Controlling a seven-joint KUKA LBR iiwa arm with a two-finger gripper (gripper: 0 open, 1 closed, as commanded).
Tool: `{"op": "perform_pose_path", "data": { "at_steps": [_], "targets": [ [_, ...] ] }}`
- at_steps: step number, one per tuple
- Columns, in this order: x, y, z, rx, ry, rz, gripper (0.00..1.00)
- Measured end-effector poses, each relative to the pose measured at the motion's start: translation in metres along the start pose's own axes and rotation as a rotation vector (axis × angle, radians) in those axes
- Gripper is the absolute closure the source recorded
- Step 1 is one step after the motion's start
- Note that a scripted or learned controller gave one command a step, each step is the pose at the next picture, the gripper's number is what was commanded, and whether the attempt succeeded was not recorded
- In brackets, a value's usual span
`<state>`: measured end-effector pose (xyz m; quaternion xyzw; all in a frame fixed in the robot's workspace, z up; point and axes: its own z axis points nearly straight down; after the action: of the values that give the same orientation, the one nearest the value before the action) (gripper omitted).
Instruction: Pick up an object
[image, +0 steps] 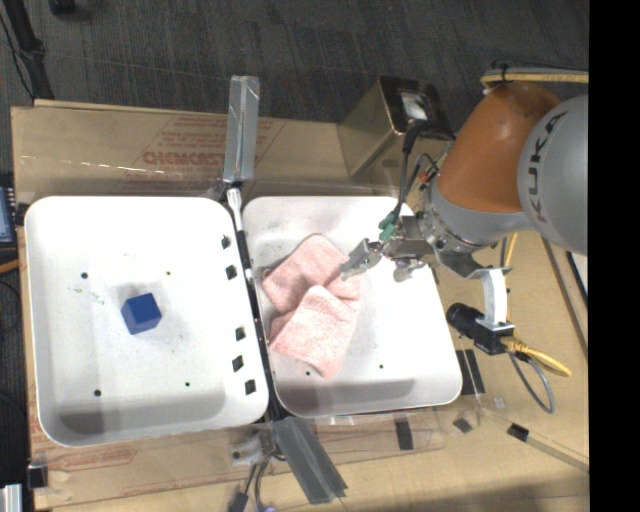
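A pink folded cloth (310, 305) lies crumpled in the right bin (420, 370), toward that bin's left half. A small blue cube (142, 312) rests in the left bin (60, 260), near its middle. My gripper (358, 262) hangs over the right bin at the cloth's upper right edge, its grey fingers pointing left and down toward the cloth. Whether the tips touch the cloth I cannot tell. Nothing is visibly held between them.
A grey metal divider (243, 300) with black clips separates the two bins, and a grey post (240, 130) rises behind it. Cardboard (130, 140) lies under the bins. The arm's orange and grey body (500, 160) fills the upper right.
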<state>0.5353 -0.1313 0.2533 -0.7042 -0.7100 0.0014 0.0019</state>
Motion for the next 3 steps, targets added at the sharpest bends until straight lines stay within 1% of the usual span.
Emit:
{"op": "perform_pose_path", "data": {
  "at_steps": [1,2,3],
  "targets": [
    [-0.023,0.069,0.161,-0.006,-0.003,-0.02,0.0],
    [-0.02,0.116,0.16,-0.004,0.0,-0.077,0.0],
    [0.013,0.122,0.161,-0.001,0.0,-0.257,0.0]
  ]
}}
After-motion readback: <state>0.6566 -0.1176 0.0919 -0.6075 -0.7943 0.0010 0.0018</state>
